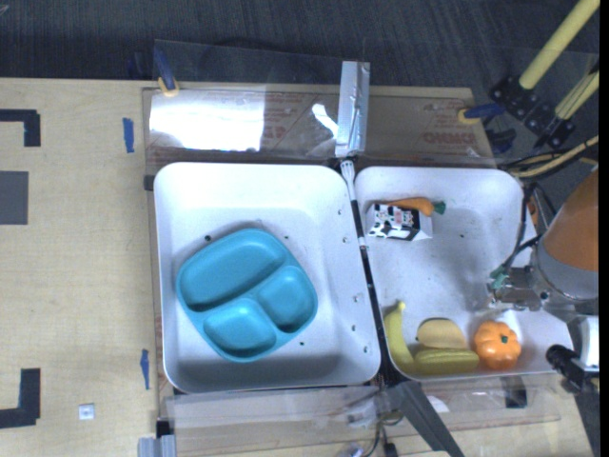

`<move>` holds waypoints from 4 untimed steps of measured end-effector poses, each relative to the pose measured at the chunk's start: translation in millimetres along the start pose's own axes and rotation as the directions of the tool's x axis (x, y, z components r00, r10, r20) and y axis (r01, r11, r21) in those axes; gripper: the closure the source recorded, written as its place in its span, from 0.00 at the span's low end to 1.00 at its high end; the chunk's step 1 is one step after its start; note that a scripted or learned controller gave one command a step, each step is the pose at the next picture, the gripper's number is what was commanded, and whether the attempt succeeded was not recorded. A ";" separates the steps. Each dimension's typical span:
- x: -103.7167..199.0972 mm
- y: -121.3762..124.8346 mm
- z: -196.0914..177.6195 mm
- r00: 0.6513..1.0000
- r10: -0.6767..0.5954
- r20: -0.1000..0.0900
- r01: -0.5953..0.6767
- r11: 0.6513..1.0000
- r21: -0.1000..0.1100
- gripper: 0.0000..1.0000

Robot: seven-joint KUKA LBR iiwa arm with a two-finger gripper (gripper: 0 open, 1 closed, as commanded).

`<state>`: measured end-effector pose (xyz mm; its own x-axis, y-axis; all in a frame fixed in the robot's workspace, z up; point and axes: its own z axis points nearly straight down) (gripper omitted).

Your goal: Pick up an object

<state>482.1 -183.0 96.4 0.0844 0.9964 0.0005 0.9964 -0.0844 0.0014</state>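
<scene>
The arm (571,241) leans in over the right bin (447,187) from its far edge, and its gripper (514,291) hangs just above the little orange pumpkin (498,343). From where I stand, I cannot tell how wide that pincer sits or whether it has hold of anything. The pumpkin sits right beside a bun (442,332) and a banana (404,346), crowded in the bin's near corner. A round, slick thing packed so tight could squirt aside, or the bin wall could block the descent.
</scene>
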 end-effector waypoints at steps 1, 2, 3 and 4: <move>-17.8 2.6 -260.1 0.973 -0.232 0.006 0.232 0.973 -0.006 1.00; -30.9 105.2 -124.9 0.946 -0.325 -0.006 0.325 0.946 0.012 1.00; 15.1 82.5 5.0 0.999 -0.037 0.000 0.037 0.999 0.004 1.00; -5.5 187.5 12.2 1.000 -0.029 0.001 0.029 1.000 0.000 1.00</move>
<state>668.5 -204.4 84.4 0.0552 0.9985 -0.0003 0.9985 -0.0552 0.0012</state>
